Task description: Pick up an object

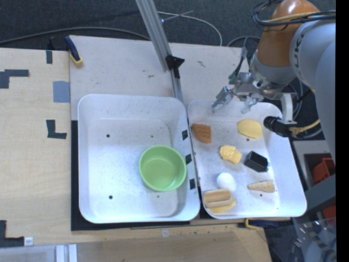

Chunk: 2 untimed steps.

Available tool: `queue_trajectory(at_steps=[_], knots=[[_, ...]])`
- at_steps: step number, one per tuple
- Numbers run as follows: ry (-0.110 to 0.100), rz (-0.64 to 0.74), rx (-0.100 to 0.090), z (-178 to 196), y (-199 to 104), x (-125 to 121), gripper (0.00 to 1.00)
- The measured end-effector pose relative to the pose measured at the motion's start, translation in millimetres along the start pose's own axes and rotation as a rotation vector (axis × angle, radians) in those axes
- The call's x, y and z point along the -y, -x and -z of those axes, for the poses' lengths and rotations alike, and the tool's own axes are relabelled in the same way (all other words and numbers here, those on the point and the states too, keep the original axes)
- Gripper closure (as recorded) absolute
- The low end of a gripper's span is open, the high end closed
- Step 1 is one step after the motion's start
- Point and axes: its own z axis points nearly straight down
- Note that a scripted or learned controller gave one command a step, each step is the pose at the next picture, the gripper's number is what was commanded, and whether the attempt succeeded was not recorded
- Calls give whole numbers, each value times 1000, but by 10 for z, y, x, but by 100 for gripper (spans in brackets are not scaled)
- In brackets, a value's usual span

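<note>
- Objects lie loose in the right bin [283, 201]: a brown bread piece [201, 132], a yellow slice [250, 128], a yellow lump [230, 154], a black block [256, 161], a white egg [225, 181], a hot dog [219, 200] and a tan wedge [262, 186].
- Jaws [234, 102] hang spread open and hold nothing, above that bin's far edge.
- Green bowl [162, 168] sits in the left bin [103, 146] on the table [32, 146].

The pale wooden bench [32, 162] bears two shallow white bins side by side, the left bin [95, 146] and the right bin [289, 184] touching along their inner edges. Grey tape patches [61, 91] lie at its left, and a blue-and-yellow clamp [73, 51] lies at its far side.
</note>
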Motion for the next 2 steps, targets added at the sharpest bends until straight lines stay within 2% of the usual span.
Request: queue_trajectory(at_steps=[1,2], knots=[[0,0,0,0,0,0,0],[-6,-1,1,-639,33,41,0]])
